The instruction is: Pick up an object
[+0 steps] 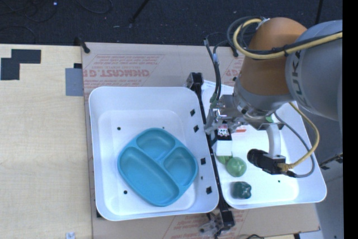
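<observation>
**Arm low over the right bin, above small objects**

Overhead, the grey arm (pixel 302 81) with its orange band reached in from the right and hung over the right bin (pixel 305 190), its wrist close to the wall shared with the left bin (pixel 100 120). The gripper (pixel 222 145) pointed down at the near-left part of the right bin, beside that dividing wall. How far its jaws stood apart could not be told from this angle, since the wrist and cabling covered them, and nothing could be seen held there.

Just below the gripper lay a light green rounded object (pixel 235 166), with a small white block (pixel 224 148) touching or nearly touching its upper-left side. Nearer the front edge of the same bin sat a darker green lump (pixel 242 190), a little apart from the light green one. A black cylindrical part (pixel 265 161) with a yellow cable hung beside them on the right.

The left bin held a blue divided plate (pixel 158 166), lying flat and turned at an angle, well apart from the gripper. Both bins rested on a cardboard sheet (pixel 128 67) on the pale wooden bench (pixel 39 148).
</observation>
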Controlling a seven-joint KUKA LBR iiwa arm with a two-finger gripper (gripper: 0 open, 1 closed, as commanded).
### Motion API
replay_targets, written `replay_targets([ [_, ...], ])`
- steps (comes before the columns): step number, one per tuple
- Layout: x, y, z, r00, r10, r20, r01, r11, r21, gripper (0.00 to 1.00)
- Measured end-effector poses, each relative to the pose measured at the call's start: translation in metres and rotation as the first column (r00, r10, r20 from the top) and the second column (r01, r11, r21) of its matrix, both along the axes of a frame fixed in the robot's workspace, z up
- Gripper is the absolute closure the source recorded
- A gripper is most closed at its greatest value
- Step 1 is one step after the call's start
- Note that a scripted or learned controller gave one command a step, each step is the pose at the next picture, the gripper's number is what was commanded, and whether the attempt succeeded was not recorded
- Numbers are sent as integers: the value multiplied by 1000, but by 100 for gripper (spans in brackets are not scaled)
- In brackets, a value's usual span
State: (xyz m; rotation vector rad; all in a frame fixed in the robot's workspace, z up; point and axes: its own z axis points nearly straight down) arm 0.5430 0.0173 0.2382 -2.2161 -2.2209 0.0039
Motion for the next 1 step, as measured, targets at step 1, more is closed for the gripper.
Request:
replay_targets([
  [1,-8,60,1,1000,1,1,-1,1000,-1,100],
])
